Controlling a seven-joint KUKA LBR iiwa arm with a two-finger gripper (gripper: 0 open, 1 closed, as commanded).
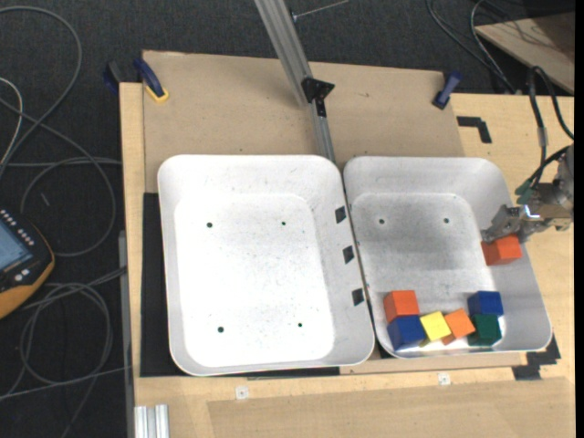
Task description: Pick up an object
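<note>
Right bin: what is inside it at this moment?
Inside the right bin: a cluster of orange, blue, yellow and green blocks along its near wall, an orange block at the gripper. Blocks partly hide each other.

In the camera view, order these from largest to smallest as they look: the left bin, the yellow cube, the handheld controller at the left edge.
1. Left bin, by far the largest.
2. Handheld controller, partly cut off by the frame.
3. Yellow cube, the smallest.
</note>
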